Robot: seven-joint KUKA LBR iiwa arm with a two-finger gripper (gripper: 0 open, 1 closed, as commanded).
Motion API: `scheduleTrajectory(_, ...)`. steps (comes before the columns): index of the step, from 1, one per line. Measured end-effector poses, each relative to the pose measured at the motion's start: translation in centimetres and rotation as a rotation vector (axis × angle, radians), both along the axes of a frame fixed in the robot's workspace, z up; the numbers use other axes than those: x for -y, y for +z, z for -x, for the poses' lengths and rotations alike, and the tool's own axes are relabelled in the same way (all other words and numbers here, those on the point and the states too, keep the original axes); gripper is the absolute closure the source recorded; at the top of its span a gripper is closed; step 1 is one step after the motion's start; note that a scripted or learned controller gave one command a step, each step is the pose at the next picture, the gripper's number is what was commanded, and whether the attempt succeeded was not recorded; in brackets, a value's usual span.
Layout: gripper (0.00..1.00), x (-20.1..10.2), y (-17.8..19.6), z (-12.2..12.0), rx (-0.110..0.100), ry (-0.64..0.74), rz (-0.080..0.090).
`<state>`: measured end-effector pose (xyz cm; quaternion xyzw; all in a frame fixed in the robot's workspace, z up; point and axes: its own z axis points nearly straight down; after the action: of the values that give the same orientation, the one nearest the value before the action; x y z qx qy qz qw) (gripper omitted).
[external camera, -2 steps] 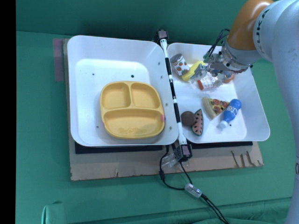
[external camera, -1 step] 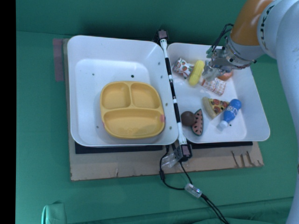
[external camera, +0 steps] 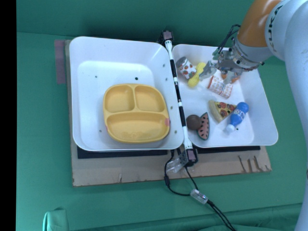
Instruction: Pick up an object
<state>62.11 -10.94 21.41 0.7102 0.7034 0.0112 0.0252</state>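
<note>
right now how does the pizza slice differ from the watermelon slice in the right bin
The pizza slice is yellow-orange with red spots; the watermelon slice is red with a dark green rind and dark seeds. The pizza slice lies nearer the bin's middle, beside the blue bottle; the watermelon slice sits lower, against a brown object near the divider. The pizza is a wide wedge, the watermelon a narrower curve. Both are toy food slices in the right bin.

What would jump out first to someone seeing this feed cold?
Likely the yellow divided plate, alone in the left bin. Next, the grey arm with its orange band, reaching in from the right with its claw low over the right bin. That bin holds a scatter of small toys: a pizza slice, a blue bottle and a watermelon slice.
</note>
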Motion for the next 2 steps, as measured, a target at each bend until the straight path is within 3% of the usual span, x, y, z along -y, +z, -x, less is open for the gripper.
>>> scheduleTrajectory(1,1.00,0.21,1.64,-0.26,0.015,-0.006,0.004)
scheduleTrajectory(2,0.00,0.21,1.64,-0.26,0.014,-0.006,0.004)
